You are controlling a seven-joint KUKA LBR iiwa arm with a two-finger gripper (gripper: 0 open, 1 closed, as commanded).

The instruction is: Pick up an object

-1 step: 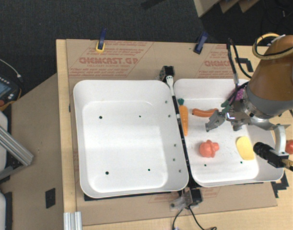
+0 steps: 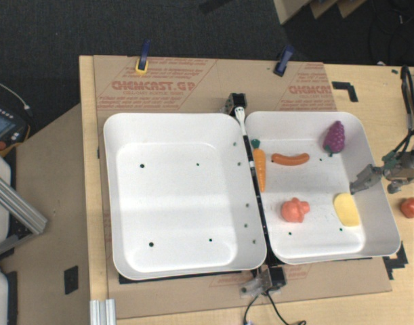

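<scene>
You get bright, even overhead light that nearly washes out the two shallow white plastic bins (image 2: pixel 173 131), with soft grey shadow along their near walls, dim dark floor beyond the bench's far edge, and slightly soft focus throughout.

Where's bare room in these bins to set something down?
The left bin has bare floor wall to wall. In the right bin, a strip lies bare along the near wall, below the tomato and lemon. Crowded: carrot, sausage, grapes, gripper.

Left bin (image 2: pixel 173 195) lies open; carrot (image 2: pixel 259 168), sausage (image 2: pixel 290 159), grapes (image 2: pixel 334 137) crowd right bin (image 2: pixel 308 249).
</scene>
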